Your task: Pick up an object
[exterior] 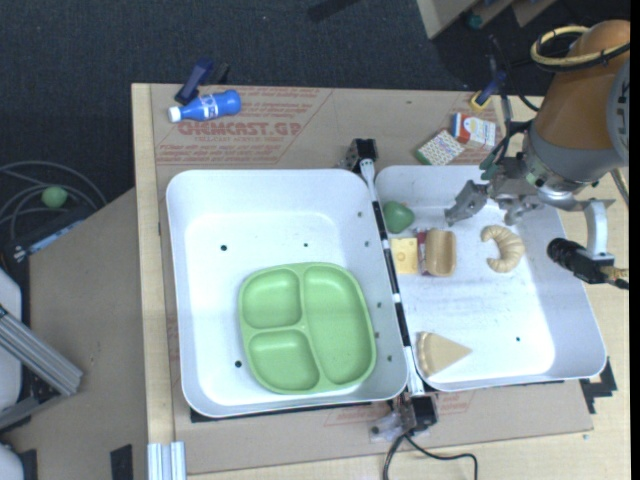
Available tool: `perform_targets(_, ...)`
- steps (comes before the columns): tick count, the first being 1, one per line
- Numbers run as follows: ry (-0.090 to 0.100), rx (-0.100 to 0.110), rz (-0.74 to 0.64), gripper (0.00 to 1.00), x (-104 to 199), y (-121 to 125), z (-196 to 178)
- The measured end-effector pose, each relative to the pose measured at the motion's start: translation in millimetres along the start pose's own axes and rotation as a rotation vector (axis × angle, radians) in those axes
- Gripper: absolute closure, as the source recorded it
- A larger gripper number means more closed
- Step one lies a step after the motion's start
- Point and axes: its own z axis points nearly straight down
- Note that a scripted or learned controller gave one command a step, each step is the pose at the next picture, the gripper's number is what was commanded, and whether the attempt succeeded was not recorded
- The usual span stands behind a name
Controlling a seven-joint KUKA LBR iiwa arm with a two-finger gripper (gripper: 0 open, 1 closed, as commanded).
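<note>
Fingers spread, holding nothing, at right bin's far edge. Croissant just nearer: likely light, rigid toy; pinch across its curved middle.

A single fixed camera is looking down on the desk from above, at a slant rather than straight overhead. It is taking in both white bins: the left bin is sitting near the centre of the view and the right bin is lying toward the right edge. The desk's far edge is appearing near the top, its near edge at the bottom. Dark floor is showing beyond the far edge and along the left. The arm is entering from the upper right. The viewing distance is moderate, so the whole desk width is fitting within the picture.
</note>
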Motion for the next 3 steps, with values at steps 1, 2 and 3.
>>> perform_targets(1, -0.001, -0.007, 0.0, 0.0, -1.2, 0.1, 97.6)
perform_targets(2, 0.0, -0.006, 0.0, 0.0, 12.4, -93.7, 98.8)
perform_targets(3, -0.003, -0.013, 0.001, 0.0, -19.3, -16.7, 97.2)
